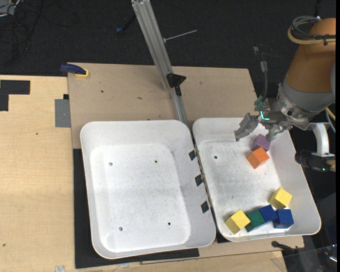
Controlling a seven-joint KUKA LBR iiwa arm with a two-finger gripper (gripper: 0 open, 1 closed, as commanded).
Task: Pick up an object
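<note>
In the camera view, the gripper (259, 130) is hovering with fingers spread apart over the far part of the right bin (306, 177), just above a purple block (261, 142) touching an orange cube (258, 157). Closing now is likely risking a pinch on both, or nudging the purple one aside.

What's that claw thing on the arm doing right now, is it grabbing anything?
End effector: fingers spread open, holding nothing. It hangs over the right bin, just above the purple block and orange block.
</note>
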